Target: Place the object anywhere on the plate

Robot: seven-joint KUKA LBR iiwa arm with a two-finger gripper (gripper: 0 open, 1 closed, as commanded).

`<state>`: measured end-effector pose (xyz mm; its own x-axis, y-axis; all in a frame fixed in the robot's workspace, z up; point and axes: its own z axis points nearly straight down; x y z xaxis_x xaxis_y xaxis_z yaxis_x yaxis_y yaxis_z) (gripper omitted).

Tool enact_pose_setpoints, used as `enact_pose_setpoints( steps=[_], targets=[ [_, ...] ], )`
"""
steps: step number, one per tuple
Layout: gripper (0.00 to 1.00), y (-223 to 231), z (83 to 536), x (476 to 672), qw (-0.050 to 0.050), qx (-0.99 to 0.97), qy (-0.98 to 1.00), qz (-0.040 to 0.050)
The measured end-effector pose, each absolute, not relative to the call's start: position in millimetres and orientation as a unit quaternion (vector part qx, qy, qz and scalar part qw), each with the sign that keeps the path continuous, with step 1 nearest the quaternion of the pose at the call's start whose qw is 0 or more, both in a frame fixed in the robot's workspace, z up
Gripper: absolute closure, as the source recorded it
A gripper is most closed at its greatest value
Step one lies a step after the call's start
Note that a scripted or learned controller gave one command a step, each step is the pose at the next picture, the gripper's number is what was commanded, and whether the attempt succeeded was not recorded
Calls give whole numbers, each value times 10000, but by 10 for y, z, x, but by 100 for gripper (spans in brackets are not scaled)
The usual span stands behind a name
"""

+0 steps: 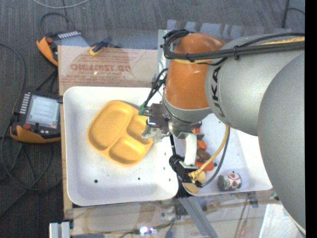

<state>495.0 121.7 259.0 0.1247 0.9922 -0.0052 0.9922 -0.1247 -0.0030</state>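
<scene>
Gripper (154, 126) hardware shows as a grey metal block under the wrist, just at the right edge of the yellow three-compartment plastic plate (118, 131). The wrist above covers it, so I cannot tell how far the jaws stand apart, nor whether anything is between them. The metal block overlaps the plate's rim beside the two smaller compartments; whether it touches the rim or hangs above it cannot be told.

The grey KUKA arm (262, 103) comes in from the right and takes up much of the view. Its last link points steeply down, and the orange band (190, 81) sits over the divide between the two bins, with the wrist leaning toward the left one.

The plate lies flat in the shallow white left bin (84, 182), in its upper middle and turned at a slant, the large compartment toward the upper left. A few small dark specks dot the bin floor below it.

In the shallow white right bin (250, 175), largely hidden by the arm, some orange-red pieces (201, 146) lie just beside the wrist. A small white-and-red can-like object (229, 181) lies on its side near the front wall. Which of these is the object to be placed cannot be told, and both are well apart from the plate.

Behind the left bin lies a flat brown cardboard sheet with red print (106, 68). A teach pendant with a lit screen (38, 115) rests on the grey carpet to the left.
</scene>
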Motion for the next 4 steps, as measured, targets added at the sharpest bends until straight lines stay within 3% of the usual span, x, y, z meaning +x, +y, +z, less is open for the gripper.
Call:
enact_pose_setpoints(
  steps=[1, 2, 4],
  targets=[
    [100, -11, 2113, 5524, 3, 8723, 4889, -42],
    [100, 139, 3920, 5686, 9, 8161, 5779, -31],
    [100, 1327, 2343, 5263, -2, 8811, 4729, -43]
  ],
)
